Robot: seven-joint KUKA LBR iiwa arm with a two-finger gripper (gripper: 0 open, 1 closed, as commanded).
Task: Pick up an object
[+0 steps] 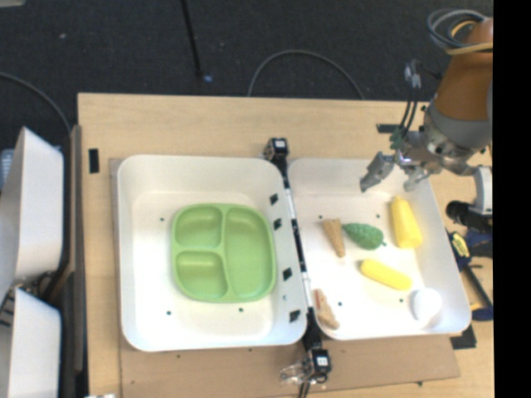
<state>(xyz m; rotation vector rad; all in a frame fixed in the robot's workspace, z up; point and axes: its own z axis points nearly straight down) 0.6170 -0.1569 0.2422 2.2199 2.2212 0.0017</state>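
The right bin (332, 181) holds several small things: a tan cone (334, 236), a green leafy piece (364, 235), a yellow corn cob (405, 222), a yellow banana-like piece (385, 274), a white round thing (426, 304) and a brown piece (324, 310) by the bin's left wall. My gripper (394, 172) hangs over the bin's far right part, just above the corn cob. Its fingers are spread apart with nothing between them.
The left bin (145, 181) holds a green divided plate (223, 251). A divider with black clips (289, 222) runs between the bins. White boxes (33, 214) stand off the bench's left side, and tools (465, 247) lie at its right edge.
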